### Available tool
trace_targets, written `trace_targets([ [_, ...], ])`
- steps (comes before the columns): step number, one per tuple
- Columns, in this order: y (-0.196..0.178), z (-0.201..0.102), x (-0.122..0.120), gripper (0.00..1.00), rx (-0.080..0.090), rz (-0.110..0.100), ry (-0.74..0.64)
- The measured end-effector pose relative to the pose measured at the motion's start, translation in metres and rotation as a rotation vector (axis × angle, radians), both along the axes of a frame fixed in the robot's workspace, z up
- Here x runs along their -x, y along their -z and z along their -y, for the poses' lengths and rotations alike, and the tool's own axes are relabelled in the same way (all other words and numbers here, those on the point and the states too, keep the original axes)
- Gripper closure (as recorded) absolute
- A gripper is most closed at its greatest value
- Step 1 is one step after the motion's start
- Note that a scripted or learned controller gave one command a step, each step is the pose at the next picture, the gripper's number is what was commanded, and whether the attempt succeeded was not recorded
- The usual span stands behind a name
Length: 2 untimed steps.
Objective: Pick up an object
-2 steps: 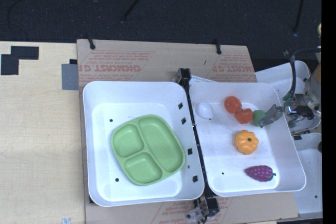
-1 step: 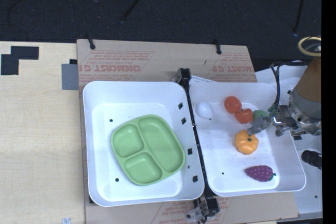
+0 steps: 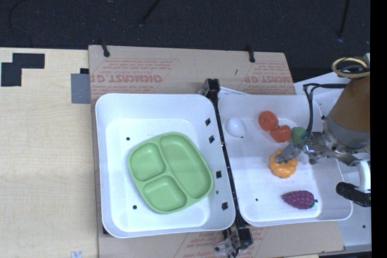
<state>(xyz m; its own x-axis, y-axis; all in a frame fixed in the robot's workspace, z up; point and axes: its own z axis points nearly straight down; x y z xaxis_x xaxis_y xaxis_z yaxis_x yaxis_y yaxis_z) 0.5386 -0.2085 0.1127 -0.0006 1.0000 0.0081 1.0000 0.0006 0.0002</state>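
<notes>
Camera view showed an orange pepper-like toy (image 3: 283, 166) right of the frame's centre, in the right bin (image 3: 266, 205). The gripper (image 3: 289, 155) touched its top; whether its fingers were spread could not be told. A purple grape cluster (image 3: 299, 199) lay below. The left bin (image 3: 115, 130) held 1 green plate (image 3: 169, 172).

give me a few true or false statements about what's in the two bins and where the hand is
1. The green divided plate lies in the left bin. True.
2. The purple grapes sit on the green plate. False: they lie in the right bin, near its front edge.
3. The hand is over the right bin, at the yellow-orange fruit. True.
4. The white egg is in the left bin. False: it is in the right bin, close to the divider.
5. The plate has three compartments. True.
</notes>
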Motion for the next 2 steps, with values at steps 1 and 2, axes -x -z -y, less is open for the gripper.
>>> trace_targets([
  [1, 0.013, -0.005, -0.008, 0.00, -0.006, 0.011, -0.003],
  [2, 0.000, -0.004, -0.012, 1.00, -0.001, 0.026, -0.004],
])
